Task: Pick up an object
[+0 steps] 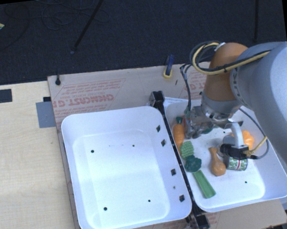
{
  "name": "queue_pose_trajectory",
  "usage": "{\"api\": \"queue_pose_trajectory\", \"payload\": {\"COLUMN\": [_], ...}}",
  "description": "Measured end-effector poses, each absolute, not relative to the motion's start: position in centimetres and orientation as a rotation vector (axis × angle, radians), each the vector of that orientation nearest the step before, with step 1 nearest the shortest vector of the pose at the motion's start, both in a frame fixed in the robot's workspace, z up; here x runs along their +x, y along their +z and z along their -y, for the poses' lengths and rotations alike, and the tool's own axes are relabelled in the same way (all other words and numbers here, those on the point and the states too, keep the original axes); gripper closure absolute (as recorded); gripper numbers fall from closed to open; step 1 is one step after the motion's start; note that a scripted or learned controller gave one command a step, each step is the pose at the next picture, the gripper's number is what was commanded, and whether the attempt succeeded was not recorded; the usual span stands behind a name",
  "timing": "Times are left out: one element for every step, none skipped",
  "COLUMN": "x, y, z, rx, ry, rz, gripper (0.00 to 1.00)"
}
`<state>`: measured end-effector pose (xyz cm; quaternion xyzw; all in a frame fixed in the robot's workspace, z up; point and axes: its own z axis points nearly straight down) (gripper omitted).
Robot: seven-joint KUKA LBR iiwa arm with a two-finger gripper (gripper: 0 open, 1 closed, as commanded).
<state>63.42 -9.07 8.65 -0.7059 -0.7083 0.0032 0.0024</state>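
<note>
Lying flat: green veg toy [198,175], w/ dk-green end

White bins [126,221], green brush [197,175], orange carrot [178,134], tan gourd [216,162].

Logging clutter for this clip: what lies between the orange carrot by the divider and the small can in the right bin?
In the camera view, between the carrot and the can lies a tan gourd-shaped toy on the right bin floor.

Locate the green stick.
The green stick lies in the right bin, near its left wall, just below the dark green piece and left of the tan gourd.
</note>
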Motion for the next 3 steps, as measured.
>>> {"api": "queue_pose_trajectory", "payload": {"x": [63.9,64.5,64.1], "y": [8.6,19.4,10.4], "z": [8.7,-0.8,-12.9], "rx": [-2.210,-2.214,-2.204], "ry": [0.025,-0.010,0.007], "rz": [2.207,2.231,2.225], "gripper": [1.00,1.00,1.00]}}
